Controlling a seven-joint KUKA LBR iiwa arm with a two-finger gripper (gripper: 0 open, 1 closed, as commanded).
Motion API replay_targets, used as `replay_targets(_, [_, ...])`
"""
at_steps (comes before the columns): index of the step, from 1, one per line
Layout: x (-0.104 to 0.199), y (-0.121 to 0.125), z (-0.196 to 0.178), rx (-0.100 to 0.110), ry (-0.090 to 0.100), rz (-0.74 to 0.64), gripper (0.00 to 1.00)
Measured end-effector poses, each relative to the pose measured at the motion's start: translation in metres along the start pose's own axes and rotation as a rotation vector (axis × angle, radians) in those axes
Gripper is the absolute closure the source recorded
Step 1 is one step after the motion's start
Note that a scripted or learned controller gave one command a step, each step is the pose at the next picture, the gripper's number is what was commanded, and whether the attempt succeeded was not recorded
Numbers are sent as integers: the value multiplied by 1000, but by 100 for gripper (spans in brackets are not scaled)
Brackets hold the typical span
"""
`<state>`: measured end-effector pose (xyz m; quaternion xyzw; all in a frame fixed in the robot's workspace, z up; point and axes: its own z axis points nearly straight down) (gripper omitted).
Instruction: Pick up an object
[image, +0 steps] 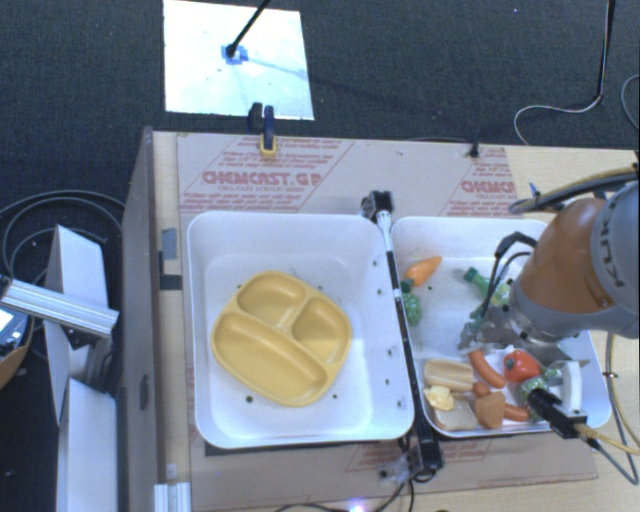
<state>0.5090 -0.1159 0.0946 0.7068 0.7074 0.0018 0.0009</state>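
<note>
The right bin (440, 243) holds several toy foods: an orange carrot (423, 268), a green piece (409, 304) by the left wall, a green item (479, 279), a red sausage (486, 369), a red pepper (521, 365), a pale bun (448, 375) and a brown piece (489, 409). My gripper (480, 333) hangs low over the middle of this bin, just above the red sausage, with the arm's orange band (560, 262) to its right. The arm hides part of the bin's right side.
The left bin (215, 250) holds a yellow divided plate (281, 337). A black clamp (378, 205) sits where the two bins meet at the back. Cardboard lines the bench behind the bins. Cables lie on the floor at left and upper right.
</note>
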Motion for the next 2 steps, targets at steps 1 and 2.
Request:
replay_targets(1, [-27, -22, -74, 1, -3, 1, 100])
replay_targets(2, [20, 40, -97, 1, -1, -3, 100])
